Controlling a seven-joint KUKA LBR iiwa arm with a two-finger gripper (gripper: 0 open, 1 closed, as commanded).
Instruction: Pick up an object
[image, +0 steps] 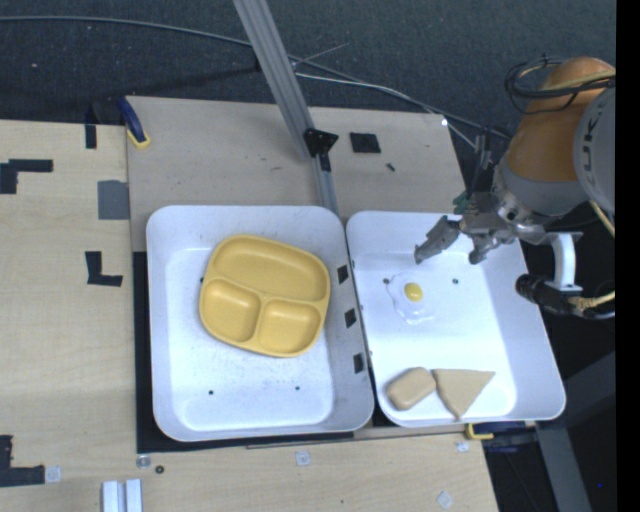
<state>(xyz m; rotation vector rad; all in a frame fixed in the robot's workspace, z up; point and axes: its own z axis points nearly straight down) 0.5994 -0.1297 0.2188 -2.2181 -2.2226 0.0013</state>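
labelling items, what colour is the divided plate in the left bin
Yellow, plain, no pattern; the camera view shows the divided plate.

One fixed camera looks down at a slant from above the table (250, 160), taking in both white bins (180, 400) side by side.

Left bin (170, 330) holds the tray (265, 295) — right bin (525, 330) the egg (412, 293), two pieces in front.

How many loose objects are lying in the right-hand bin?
3: a fried egg toy near the bin's middle, a tan rounded piece at the near edge, and a tan wedge touching its right side.
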